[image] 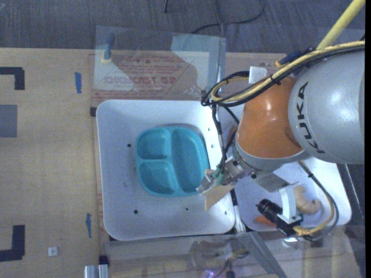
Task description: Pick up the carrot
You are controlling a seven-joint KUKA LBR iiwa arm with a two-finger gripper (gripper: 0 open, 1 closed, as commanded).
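We judge the task to be at its approach stage: the small orange carrot (265, 219) lies in the right-hand shallow white bin (342, 213), mostly hidden under the grey arm with its orange wrist band (266, 126), and only an orange sliver of it shows beside a black fitting on the arm. The gripper (215, 185) hangs over the seam between the two bins, just past the right edge of the teal three-compartment plastic plate (171, 161) that sits in the left-hand white bin (116, 172) on the pale wooden counter (46, 155). We cannot tell how its jaws stand, since the wrist and cabling cover them, and we see nothing between them. A pale, knobbly beige object (306, 201) rests near the carrot in the same bin. As we read it, the next move calls for shifting the gripper rightward over the carrot, aligning with its long axis, and descending without catching the beige piece.
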